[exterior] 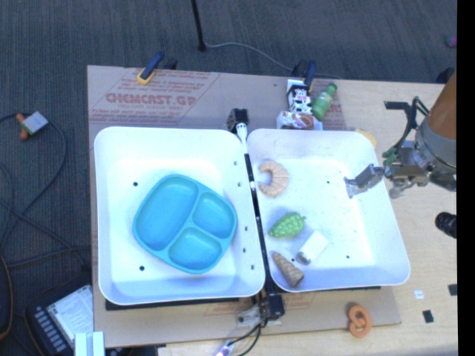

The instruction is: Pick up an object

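Observation:
The right white bin (386, 221) holds a tan croissant-shaped pastry (273, 176), a green bunch of grapes (286, 225), a small white block (313, 246) and a brown cone-shaped piece (288, 268). My gripper (378, 182) hangs over the bin's right side, near its rim, well to the right of the pastry and above the white block. It looks open, with nothing between its fingers; one grey fingertip (361, 179) points left over the bin floor. The left white bin (119, 162) carries a blue divided plate (185, 222).
A green bottle and a small patterned box (306, 107) stand behind the right bin. An orange ring (360, 320) lies on the bench in front of it. Blue clamps (151, 66) hold the cardboard base at the back. The grey arm (439, 143) enters from the right.

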You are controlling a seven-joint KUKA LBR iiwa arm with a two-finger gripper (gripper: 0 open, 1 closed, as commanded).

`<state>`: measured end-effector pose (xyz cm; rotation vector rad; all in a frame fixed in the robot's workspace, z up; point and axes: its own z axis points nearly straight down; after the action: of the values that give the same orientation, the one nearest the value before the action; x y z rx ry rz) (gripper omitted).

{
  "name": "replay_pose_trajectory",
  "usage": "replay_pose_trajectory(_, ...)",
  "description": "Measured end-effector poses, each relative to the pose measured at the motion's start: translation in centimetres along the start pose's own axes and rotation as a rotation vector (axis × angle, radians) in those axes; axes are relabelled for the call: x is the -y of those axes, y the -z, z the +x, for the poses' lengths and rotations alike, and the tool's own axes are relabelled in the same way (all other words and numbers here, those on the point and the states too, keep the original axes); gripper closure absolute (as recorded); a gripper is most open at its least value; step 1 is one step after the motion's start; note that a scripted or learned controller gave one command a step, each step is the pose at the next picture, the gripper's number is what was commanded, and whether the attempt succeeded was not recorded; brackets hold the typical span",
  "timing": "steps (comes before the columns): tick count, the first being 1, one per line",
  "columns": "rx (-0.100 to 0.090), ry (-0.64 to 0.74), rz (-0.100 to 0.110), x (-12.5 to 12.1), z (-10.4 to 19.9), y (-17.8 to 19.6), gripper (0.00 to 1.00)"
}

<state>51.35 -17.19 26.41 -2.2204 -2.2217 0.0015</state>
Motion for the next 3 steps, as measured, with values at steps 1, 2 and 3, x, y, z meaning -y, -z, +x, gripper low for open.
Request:
replay_pose_trajectory(1,-0.001,0.000,-0.001,1.8,1.8,-13.8,0.00)
replay_pose_trajectory(2,0.001,-0.001,-0.006,-0.3,5.2,-17.7,0.00)
replay_pose_trajectory(3,0.003,0.001,-0.011,-12.2,6.6,-17.6,0.00)
